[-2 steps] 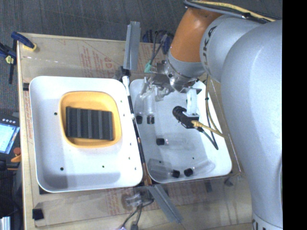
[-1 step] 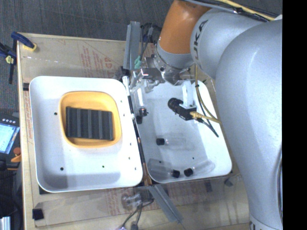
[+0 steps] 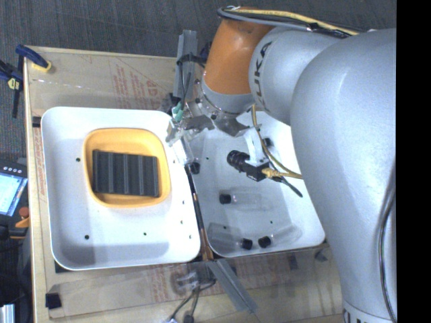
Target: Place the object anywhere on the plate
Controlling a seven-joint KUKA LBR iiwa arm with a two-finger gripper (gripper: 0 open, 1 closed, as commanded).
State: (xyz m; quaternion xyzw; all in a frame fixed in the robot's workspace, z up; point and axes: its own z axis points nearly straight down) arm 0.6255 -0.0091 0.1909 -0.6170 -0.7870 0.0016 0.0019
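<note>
Presently I am watching the gripper (image 3: 179,128) hanging over the far end of the strip where the two bins meet, low and close to both rims. I cannot tell whether it is open or closed, as the wrist is hiding its working end, and I am seeing nothing held in it.

Risks, as I am judging them:
- The gripper is sitting just beside the left bin's (image 3: 60,234) far right corner. A descent or sideways move from here is likely to catch a rim and shift a bin on the bench (image 3: 101,73).
- A sweep toward the plate (image 3: 94,143) is risking a knock to the block (image 3: 128,172), pushing it off.
- The arm (image 3: 323,79) is covering much of the right bin (image 3: 296,231), so I am working partly blind there.

Containers:
- The left bin is holding the yellow plate, toward its far half. A dark ribbed block, which I am taking as the task's object, is lying flat in the plate's middle, within its rim. On that reading, placement is looking done.
- The right bin is holding a few small dark pieces (image 3: 225,198), one mid-floor and two by the near wall. I am reading faint clear shapes near them but cannot identify them.
</note>
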